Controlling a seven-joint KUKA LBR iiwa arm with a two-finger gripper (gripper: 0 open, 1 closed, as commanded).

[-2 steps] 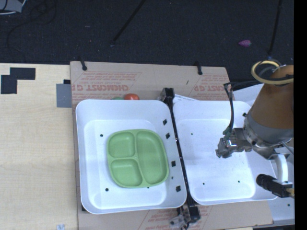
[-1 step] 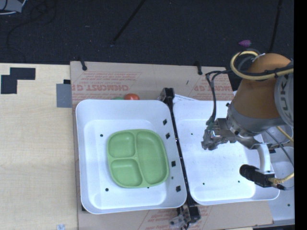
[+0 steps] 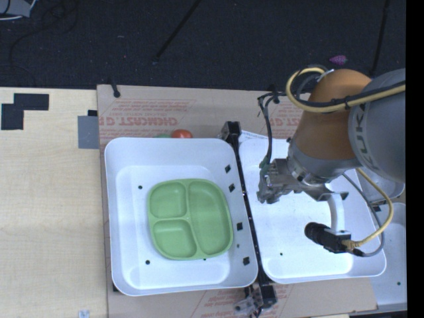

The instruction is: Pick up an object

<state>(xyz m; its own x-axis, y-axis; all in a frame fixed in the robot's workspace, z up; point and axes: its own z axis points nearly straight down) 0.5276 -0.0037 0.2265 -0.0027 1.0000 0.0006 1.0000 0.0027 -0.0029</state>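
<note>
Step in hand, by judgement: search or approach, nothing seen grasped.
Two-finger gripper (image 3: 270, 192) low over left part of right shallow white bin (image 3: 371, 267); open-or-shut state impossible to tell.
Green four-compartment plastic tray (image 3: 190, 218) flat in left shallow white bin (image 3: 126, 177), well apart from gripper.
Small red-orange object (image 3: 181, 134) beyond left bin's far rim.
Next move likely calls for travel left, descent onto tray edge.

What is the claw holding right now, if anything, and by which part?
Cannot be told. The claw hangs over the right bin, near its left wall, and no object is visible at its tip. The green plate lies untouched in the left bin.
</note>
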